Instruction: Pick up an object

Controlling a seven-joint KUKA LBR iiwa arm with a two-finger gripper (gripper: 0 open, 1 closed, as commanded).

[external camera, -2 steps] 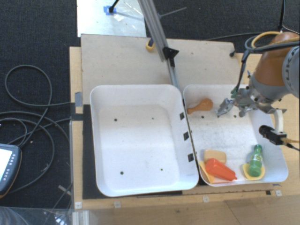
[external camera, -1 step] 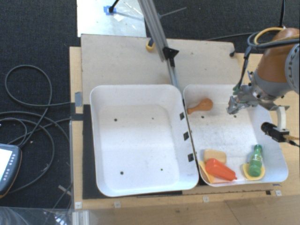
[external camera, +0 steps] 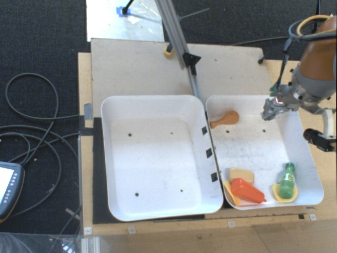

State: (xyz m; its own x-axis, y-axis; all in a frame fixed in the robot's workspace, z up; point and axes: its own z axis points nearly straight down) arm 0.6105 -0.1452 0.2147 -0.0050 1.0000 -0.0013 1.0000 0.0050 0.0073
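Jaws [external camera: 269, 112] above right bin [external camera: 305, 157] far edge, state unclear, orange carrot [external camera: 246, 191] near front

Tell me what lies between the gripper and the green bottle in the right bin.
In the camera view, nothing: bare white bin floor runs from the gripper at the far side down to the green bottle near the front right corner.

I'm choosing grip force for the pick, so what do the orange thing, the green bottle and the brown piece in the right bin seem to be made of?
Orange carrot-shaped toy: probably smooth moulded plastic, given its uniform saturated colour. Green bottle: likely glossy plastic, with a pale highlight near its top. Brown drumstick-shaped piece: matte, even tan; plastic or wood, I can't tell which. All three look rigid, though softness can't be judged from this view.
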